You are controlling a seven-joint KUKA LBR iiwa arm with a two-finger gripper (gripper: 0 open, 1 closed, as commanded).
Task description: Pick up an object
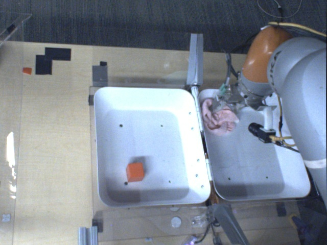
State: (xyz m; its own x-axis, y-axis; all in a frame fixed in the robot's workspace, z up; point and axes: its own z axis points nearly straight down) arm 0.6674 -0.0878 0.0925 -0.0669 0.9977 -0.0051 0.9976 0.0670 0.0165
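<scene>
Here the gripper (223, 98) sits low over a pink crumpled cloth (219, 117) in the right bin (265, 185). Its grip cannot be told. An orange block (135, 172) lies in the left bin (143, 106).

There are two white bins (104, 137), one orange block (135, 172) in the left bin, and one pink crumpled cloth (219, 118) in the right one.
</scene>
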